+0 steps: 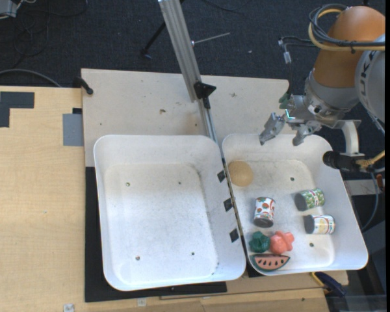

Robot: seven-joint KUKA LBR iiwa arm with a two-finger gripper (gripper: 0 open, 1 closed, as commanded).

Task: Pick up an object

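Observation:
My gripper [286, 134] hangs above the far edge of the right bin [351, 249], fingers spread apart with nothing between them. Below it in that bin lie a tan ball [240, 173] at the left wall, a small can with red spots [264, 211], a green-labelled can [310, 199] on its side, and a yellow-labelled can [319, 224] on its side. Near the front edge sit a green toy [259, 242], a red-orange toy [282, 241] and a watermelon slice [270, 262]. All objects rest apart from the gripper.
The left bin [110, 168] stands beside the right one, with black clips along the shared wall. A slanted aluminium post [185, 51] rises behind the bins. A wooden table surface [32, 194] lies to the left.

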